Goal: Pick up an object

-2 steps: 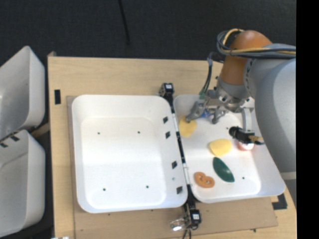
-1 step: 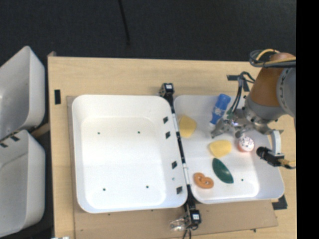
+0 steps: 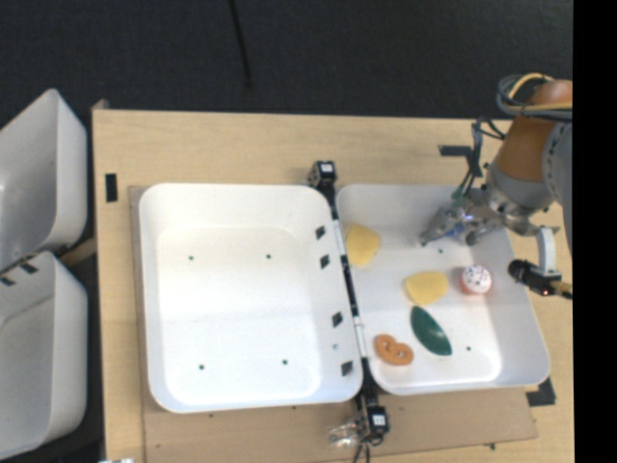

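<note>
Approach step, nothing grasped. Claw hangs splayed open, holding nothing, near right bin's far edge. Nearest candidates: yellow piece mid-bin, pink ball beside it. Next: centre over one, descend.

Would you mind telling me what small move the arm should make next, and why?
Probably shift the gripper toward the pink-and-white ball in the right bin and descend; it hangs over bare floor, holding nothing visible, and that ball lies nearest.
</note>
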